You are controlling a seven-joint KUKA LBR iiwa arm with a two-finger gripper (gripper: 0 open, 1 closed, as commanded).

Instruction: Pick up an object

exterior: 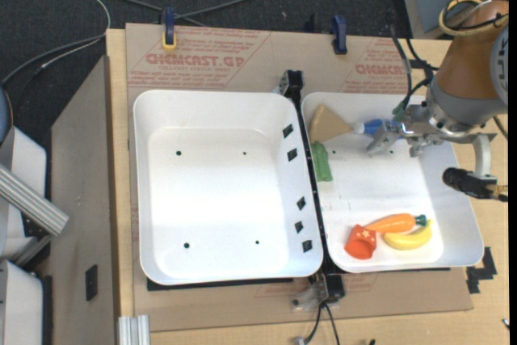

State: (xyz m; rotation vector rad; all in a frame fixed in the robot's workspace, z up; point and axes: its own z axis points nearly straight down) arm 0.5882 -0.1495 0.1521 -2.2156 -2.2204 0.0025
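Right bin (452, 258): blue object (373, 127) touching jaws (390, 139).

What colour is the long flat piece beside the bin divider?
Green; the flat piece shows best in the camera view.

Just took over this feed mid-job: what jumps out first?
The gripper hangs over the right bin, near a small blue object at its far end. Bright toy food clusters at the near end: a carrot, banana and red piece.
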